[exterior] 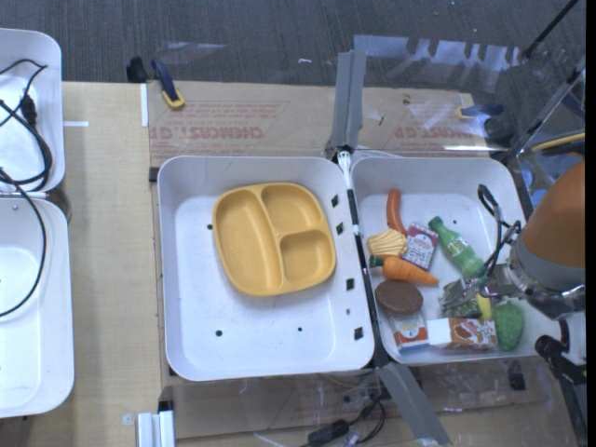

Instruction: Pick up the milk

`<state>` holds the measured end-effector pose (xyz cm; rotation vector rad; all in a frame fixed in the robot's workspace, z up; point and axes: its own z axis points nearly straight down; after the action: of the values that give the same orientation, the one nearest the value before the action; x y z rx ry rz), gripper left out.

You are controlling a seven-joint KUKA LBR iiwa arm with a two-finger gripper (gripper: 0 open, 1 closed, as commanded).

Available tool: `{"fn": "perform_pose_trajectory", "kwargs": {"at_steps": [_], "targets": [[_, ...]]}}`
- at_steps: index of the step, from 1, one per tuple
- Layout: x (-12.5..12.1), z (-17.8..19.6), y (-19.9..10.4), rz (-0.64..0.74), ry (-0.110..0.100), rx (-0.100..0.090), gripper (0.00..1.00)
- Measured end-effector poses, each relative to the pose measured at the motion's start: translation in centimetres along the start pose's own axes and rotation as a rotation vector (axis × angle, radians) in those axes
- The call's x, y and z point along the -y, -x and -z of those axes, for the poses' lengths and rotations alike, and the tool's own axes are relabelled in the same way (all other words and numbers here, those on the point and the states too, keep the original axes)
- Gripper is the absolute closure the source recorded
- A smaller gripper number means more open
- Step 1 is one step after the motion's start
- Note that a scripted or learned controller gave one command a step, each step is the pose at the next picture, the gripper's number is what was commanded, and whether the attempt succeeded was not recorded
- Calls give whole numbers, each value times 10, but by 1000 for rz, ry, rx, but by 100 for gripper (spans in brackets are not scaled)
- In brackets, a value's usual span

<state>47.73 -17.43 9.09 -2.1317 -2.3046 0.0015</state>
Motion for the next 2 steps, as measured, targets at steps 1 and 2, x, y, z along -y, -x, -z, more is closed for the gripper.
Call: {"fn": "perform_pose_trajectory", "kwargs": {"at_steps": [1, 2], "targets": [[-11, 20, 10, 59, 2, 1, 0], [-14, 91, -59, 9, 2, 1, 0]]}}
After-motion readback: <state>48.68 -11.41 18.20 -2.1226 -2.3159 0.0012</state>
